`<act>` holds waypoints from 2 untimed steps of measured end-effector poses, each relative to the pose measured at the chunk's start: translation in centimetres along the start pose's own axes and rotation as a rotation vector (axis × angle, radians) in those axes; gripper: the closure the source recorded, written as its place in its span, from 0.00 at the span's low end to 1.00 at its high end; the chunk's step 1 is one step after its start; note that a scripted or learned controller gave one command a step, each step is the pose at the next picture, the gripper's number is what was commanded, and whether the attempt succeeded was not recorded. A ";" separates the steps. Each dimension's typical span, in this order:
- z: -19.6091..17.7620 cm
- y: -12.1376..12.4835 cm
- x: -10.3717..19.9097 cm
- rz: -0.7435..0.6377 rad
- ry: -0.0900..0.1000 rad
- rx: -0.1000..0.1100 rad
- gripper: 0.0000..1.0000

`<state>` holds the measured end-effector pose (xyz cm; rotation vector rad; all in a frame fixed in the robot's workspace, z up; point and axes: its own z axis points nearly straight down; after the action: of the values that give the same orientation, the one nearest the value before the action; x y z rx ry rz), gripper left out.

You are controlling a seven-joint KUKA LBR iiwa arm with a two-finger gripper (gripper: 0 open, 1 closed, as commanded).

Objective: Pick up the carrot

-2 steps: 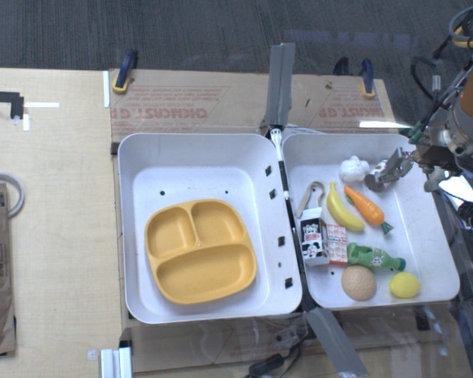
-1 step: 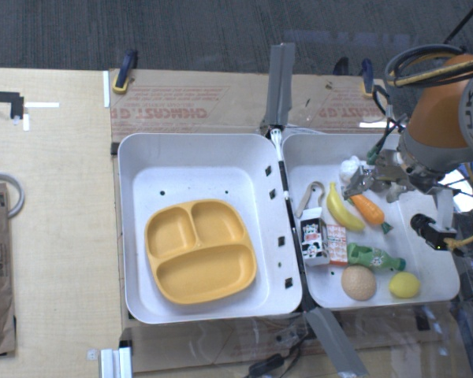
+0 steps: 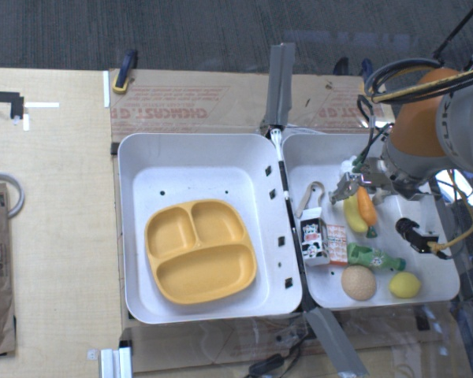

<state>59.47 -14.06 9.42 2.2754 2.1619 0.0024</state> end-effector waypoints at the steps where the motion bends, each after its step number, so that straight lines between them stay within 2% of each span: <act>1: -9.1 -0.4 -1.2 0.032 -0.001 0.004 0.00; 2: -9.9 -0.4 -1.3 0.031 -0.003 0.005 1.00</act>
<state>58.98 -15.33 19.34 2.3104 2.1271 -0.0056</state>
